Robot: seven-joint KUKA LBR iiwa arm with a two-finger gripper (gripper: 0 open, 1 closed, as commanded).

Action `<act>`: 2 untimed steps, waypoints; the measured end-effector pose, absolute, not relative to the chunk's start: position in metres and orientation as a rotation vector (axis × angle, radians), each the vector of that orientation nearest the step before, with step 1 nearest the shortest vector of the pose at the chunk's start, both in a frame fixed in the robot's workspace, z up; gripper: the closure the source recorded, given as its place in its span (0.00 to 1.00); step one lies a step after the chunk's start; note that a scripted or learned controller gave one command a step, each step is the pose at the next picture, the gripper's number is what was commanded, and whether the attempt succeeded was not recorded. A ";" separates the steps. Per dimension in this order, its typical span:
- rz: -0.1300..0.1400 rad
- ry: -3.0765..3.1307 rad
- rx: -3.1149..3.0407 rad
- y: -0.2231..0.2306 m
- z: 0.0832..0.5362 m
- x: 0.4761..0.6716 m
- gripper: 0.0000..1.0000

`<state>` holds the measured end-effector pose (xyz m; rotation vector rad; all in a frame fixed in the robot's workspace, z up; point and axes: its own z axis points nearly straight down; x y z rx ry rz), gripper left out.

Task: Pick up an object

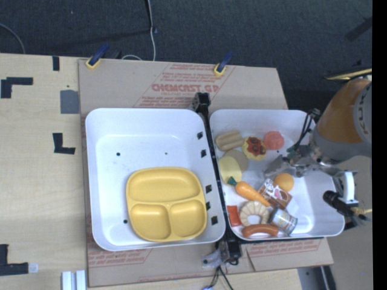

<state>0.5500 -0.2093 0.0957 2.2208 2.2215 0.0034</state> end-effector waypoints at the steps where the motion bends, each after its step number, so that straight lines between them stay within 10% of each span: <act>1: 0.000 2.219 2.220 -0.172 0.085 0.510 0.00; 2: 0.003 2.224 2.221 -0.172 0.096 0.511 1.00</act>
